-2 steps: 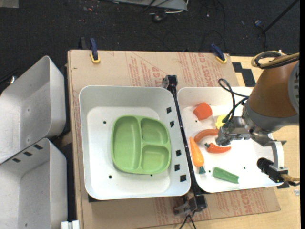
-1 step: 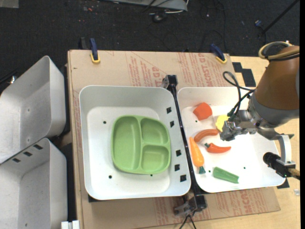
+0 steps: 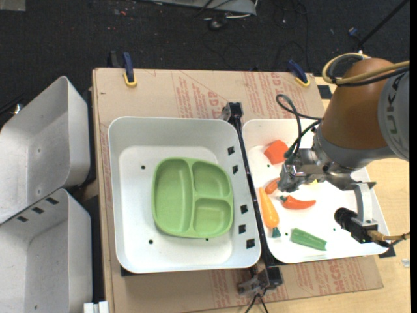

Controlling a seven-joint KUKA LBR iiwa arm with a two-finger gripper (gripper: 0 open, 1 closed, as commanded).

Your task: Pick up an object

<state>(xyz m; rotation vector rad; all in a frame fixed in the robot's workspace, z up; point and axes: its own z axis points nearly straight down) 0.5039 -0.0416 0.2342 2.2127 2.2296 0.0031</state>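
The right bin (image 3: 339, 252) holds several toy foods: an orange block (image 3: 275, 150) near the back, a carrot (image 3: 268, 208) along the left wall, a red pepper (image 3: 300, 203) in the middle and a green piece (image 3: 307, 239) toward the front. My gripper (image 3: 291, 180) hangs over the middle of this bin, just above the red pepper and to the right of the carrot's top. Dark cables and the wrist body hide its fingertips. A small orange-red bit (image 3: 272, 187) shows just left of the gripper.
The left bin (image 3: 127, 142) holds a green divided plate (image 3: 193, 197). A black divider (image 3: 244, 175) runs between the bins. The arm's orange band (image 3: 355, 109) looms over the right bin's back right. A black fitting (image 3: 352, 223) sits near its right edge.
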